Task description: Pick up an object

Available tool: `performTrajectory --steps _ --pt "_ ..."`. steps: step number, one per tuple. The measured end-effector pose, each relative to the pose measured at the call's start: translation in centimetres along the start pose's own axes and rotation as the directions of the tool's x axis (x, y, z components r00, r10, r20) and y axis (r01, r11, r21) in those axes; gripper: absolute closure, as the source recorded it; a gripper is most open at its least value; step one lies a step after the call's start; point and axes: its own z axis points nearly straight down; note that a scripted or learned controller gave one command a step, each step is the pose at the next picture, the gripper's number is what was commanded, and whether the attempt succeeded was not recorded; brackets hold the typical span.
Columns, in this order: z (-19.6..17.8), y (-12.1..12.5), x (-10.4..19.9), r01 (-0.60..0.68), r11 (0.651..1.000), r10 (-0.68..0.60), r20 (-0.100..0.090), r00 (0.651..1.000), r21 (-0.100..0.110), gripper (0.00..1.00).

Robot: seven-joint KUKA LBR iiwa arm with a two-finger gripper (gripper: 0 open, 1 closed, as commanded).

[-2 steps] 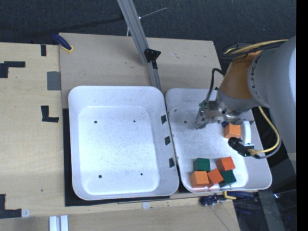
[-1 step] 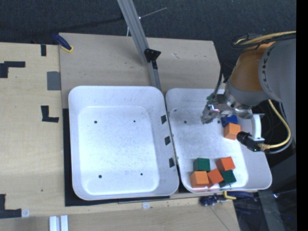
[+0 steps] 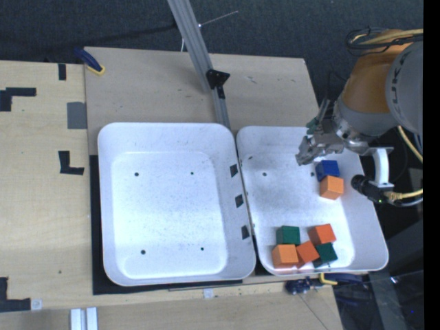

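A pale wooden bench (image 3: 41, 184) fills the left and centre of the frame, with dark floor above it and a slanted grey metal pole (image 3: 192, 36) crossing from the top edge down toward the bins. Two shallow white plastic bins sit side by side: the larger left bin (image 3: 168, 133) in the middle of the frame and the right bin (image 3: 275, 184) beside it. The grey arm with its orange band (image 3: 375, 81) enters from the upper right, and its gripper (image 3: 309, 153) hangs over the upper part of the right bin; whether it is spread or closed cannot be told. Just right of it lie a blue cube (image 3: 328, 168) and an orange cube (image 3: 332, 187), touching. At the bin's lower edge clusters a group of orange and green cubes (image 3: 304, 245).
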Motion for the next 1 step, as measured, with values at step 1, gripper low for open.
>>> performTrajectory --steps 1 --pt "-1.72 1.54 5.32 0.005 1.0 -0.005 -0.003 1.0 0.003 1.0"
